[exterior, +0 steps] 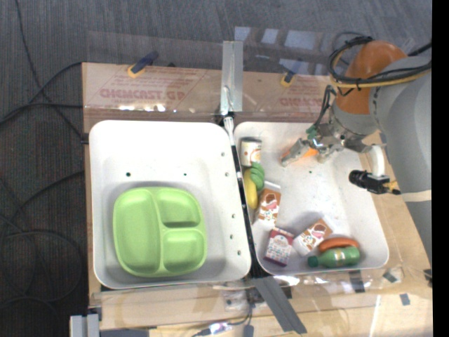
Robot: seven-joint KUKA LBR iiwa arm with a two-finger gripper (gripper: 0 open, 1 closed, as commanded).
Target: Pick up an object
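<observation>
1. My grey arm with the orange band reaches into the right white bin; the gripper sits low at the far end.
2. An orange, carrot-like piece lies at its tip; contact is unclear.
3. The gripper's state: I cannot tell.
4. The green sectioned plastic tray lies in the left white bin.
5. Small cartons and a green bottle crowd the near edge, labels unreadable.

An orange carrot-like toy lies tilted at the back of the right bin, its pale tip pointing left, apart from the other toys nearer the front
</observation>
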